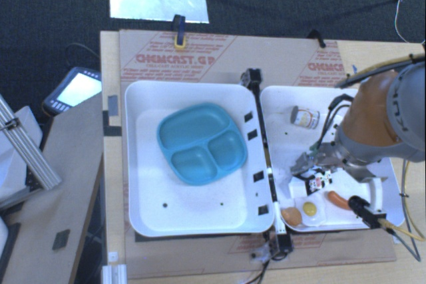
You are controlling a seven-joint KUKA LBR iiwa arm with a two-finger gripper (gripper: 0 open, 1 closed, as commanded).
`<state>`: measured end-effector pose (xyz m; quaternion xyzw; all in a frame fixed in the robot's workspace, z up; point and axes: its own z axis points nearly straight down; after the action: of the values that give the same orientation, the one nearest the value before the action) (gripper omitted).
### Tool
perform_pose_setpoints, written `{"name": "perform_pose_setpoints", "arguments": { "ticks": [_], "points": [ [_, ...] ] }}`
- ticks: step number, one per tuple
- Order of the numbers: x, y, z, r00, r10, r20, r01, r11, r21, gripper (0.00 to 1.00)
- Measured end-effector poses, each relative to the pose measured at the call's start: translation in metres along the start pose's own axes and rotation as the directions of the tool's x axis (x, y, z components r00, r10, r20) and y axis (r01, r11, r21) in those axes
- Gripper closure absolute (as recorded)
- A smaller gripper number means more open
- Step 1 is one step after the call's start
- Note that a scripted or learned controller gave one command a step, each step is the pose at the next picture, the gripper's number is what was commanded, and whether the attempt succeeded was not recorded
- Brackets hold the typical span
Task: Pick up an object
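Observation:
My gripper (307,165) hangs low over the front half of the right bin (279,103), its grey tips pointing left. Just beneath and to its right lies a small black, white and red object (321,179); I cannot tell whether the gripper touches it. A white fried-egg toy with a yellow yolk (309,209) sits at the bin's front edge, with a peach-coloured piece (291,215) on its left and an orange sausage-shaped toy (338,199) on its right. A small pale jar (305,117) lies on its side near the back of the bin.
The left bin (140,143) holds a blue divided plate (202,143). A black-clipped divider (259,143) runs between the bins. The arm's grey and orange body (379,116) covers the right bin's far side.

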<state>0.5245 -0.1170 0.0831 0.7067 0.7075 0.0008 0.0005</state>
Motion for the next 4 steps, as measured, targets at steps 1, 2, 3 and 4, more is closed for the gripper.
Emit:
{"name": "perform_pose_setpoints", "arguments": {
  "ticks": [1, 2, 3, 4],
  "points": [
    [-0.001, 0.001, -0.012, 1.000, 0.000, 0.001, 0.000, 1.000, -0.002, 1.00],
    [0.003, 0.004, -0.075, 1.000, -0.003, 0.002, 0.003, 1.000, -0.006, 1.00],
    [0.004, 0.006, -0.118, 1.000, -0.003, 0.002, 0.003, 1.000, -0.005, 1.00],
    [0.003, 0.009, -0.172, 1.000, -0.004, 0.002, 0.004, 1.000, -0.006, 1.00]
  ]
}}
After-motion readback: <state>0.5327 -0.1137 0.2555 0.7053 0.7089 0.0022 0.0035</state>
